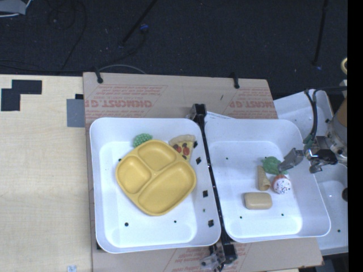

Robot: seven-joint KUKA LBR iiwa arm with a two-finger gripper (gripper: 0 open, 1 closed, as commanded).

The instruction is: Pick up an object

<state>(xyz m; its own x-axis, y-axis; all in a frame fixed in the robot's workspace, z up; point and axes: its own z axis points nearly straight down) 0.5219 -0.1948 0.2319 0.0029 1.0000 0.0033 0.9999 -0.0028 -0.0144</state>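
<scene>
The right bin (283, 222) holds a small cluster: a green leafy toy (271, 164), a tan cylinder (262, 179), a white ball with red spots (281, 185) and a tan oblong block (257, 200). My gripper (291, 160) reaches in from the right edge, low over the bin. Its tip is right beside the green toy and just above the spotted ball. Nothing is visibly held.
In the left bin (108, 208) lie a yellow divided plate (156, 176), a green bumpy toy (142, 139) and a toy pizza slice (182, 146). A black divider (207, 174) runs between the bins. Cables (312, 118) hang at the right.
</scene>
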